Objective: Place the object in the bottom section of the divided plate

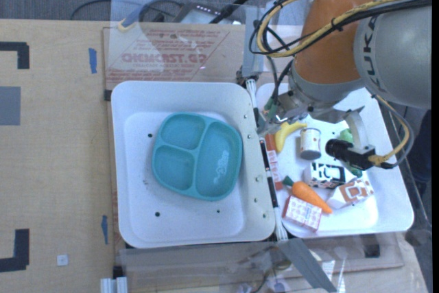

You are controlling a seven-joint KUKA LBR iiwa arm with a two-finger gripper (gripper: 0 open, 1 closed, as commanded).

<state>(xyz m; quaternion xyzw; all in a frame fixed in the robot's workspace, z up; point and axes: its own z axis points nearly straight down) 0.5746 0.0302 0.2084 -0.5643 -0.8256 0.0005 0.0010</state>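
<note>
While the gripper (288, 108) hangs low over the right bin (394, 206), under the orange wrist, I cannot tell its state. Just beside it lie a banana (291, 130), a can (309, 143) and a carrot (310, 195). Apart, the teal divided plate (197, 156) sits in the left bin (130, 168).

Two white bins are borne side by side by the table (48, 168): the left bin (130, 216) and the right bin (394, 206).
</note>
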